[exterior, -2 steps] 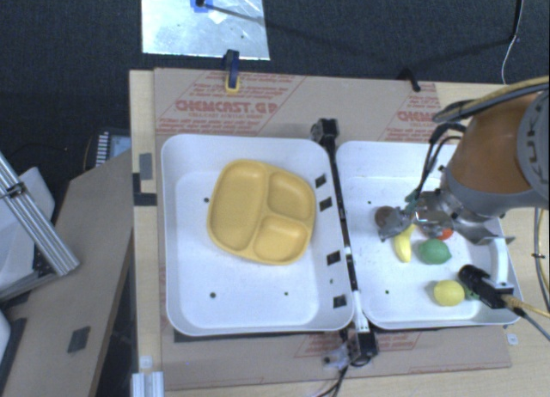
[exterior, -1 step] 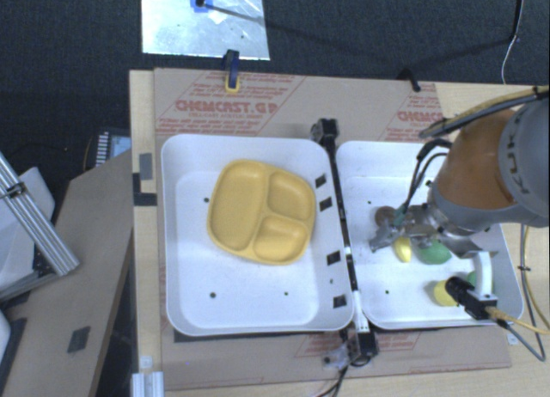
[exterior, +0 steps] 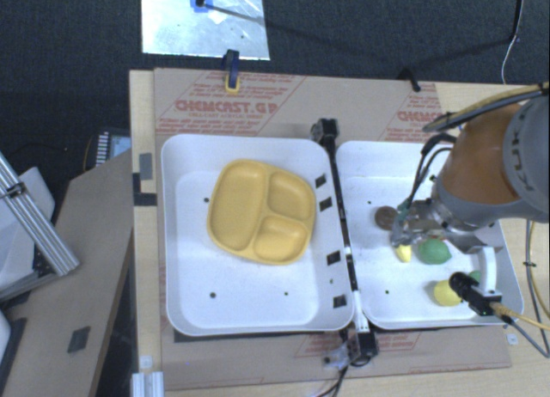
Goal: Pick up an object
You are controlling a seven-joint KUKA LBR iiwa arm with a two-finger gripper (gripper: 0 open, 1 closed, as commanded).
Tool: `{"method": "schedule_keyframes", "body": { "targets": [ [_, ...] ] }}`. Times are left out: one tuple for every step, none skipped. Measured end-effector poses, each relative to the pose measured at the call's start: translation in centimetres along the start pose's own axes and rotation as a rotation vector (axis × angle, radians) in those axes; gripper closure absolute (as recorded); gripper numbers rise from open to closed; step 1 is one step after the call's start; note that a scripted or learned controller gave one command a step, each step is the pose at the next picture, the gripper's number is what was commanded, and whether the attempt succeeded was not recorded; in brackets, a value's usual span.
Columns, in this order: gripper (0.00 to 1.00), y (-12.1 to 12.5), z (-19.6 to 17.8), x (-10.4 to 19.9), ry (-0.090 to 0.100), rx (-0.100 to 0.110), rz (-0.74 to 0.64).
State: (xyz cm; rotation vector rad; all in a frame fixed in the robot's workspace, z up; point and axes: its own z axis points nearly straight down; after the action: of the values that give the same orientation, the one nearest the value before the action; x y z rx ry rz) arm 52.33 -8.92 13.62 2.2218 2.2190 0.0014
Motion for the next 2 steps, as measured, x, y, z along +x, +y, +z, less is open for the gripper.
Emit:
{"method": "schedule_keyframes", "body": {
  "targets": [
    [1.0,1.2,-5.4,0.3,-0.001,-0.005,-0.006],
    [1.0,1.9,-10.1,-0.3,-0.001,-0.004,-0.005]
  ]
}}
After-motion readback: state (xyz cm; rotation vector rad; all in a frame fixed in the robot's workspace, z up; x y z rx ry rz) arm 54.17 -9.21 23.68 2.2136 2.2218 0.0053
